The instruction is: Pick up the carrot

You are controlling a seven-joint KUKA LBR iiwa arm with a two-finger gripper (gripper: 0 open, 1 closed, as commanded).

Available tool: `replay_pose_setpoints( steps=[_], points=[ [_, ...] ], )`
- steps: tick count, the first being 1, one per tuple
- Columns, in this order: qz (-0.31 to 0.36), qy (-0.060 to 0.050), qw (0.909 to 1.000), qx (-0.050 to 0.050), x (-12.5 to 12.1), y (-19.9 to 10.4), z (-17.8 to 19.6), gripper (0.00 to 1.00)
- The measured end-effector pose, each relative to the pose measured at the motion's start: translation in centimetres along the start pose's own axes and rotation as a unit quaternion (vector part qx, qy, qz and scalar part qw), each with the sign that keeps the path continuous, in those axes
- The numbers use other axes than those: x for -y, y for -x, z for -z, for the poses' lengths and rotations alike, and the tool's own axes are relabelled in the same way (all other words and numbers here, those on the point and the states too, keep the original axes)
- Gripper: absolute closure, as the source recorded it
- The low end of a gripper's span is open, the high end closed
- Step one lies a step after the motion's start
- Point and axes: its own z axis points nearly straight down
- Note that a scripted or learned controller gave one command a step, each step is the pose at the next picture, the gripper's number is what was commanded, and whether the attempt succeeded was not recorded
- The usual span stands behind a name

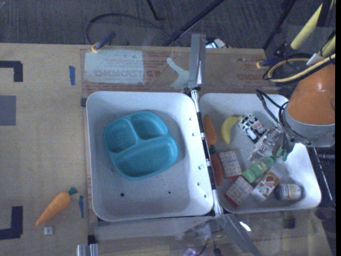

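I see big letters on the clear sheet [114, 68] behind the left bin, but they look backwards and I can't read them. The little boxes [230, 164] have labels too small to read.

Even, fairly bright overhead light; soft shadows inside the left bin [101, 143]; slight overall blur; glare low centre.

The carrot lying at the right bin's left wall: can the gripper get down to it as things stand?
Probably yes. The carrot lies uncovered from above, and the gripper hovers in the same bin. But the bin wall and the banana crowd it, so finger room looks tight.
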Motion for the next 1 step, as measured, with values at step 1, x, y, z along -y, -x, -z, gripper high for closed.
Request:
replay_pose_setpoints(
  steps=[1],
  points=[
    [-0.177,0.000,0.9841,0.001,-6.12,-2.93,16.06,1.00]
  ],
)
